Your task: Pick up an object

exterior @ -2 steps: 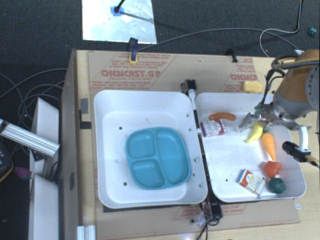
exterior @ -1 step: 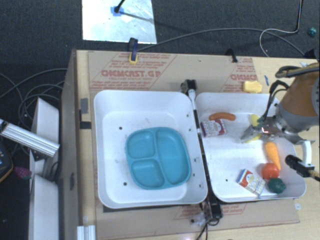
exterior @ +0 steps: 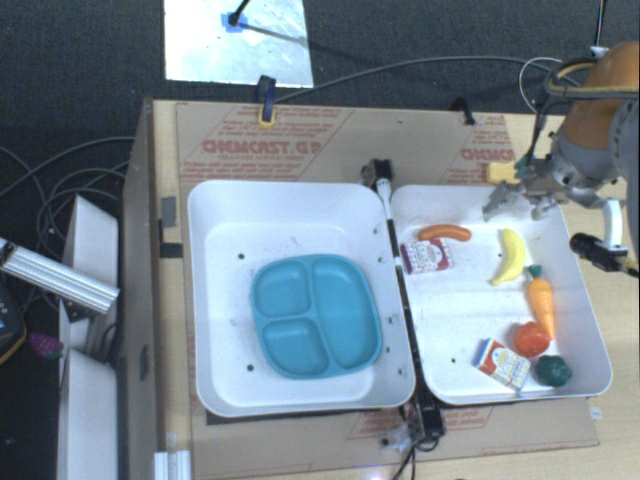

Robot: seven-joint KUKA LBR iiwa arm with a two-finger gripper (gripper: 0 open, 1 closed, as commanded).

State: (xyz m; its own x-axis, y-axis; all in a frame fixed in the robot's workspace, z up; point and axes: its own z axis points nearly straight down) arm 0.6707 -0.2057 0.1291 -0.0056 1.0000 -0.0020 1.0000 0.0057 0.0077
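Observation:
My gripper (exterior: 520,206) hangs over the far right corner of the right bin (exterior: 450,388), fingers spread open with nothing between them. Just below it lies a yellow banana (exterior: 512,256). An orange sausage (exterior: 443,233) and a red-and-white packet (exterior: 428,257) sit to its left near the bin's dividing wall. Along the right side lie a carrot (exterior: 541,303), a red tomato (exterior: 531,338), a dark green vegetable (exterior: 552,370) and a small carton (exterior: 503,364).
The left bin (exterior: 215,228) holds a blue divided plate (exterior: 315,313). A black clamp (exterior: 380,173) sits at the far end where the two bins meet. Bare white floor shows in the middle of the right bin.

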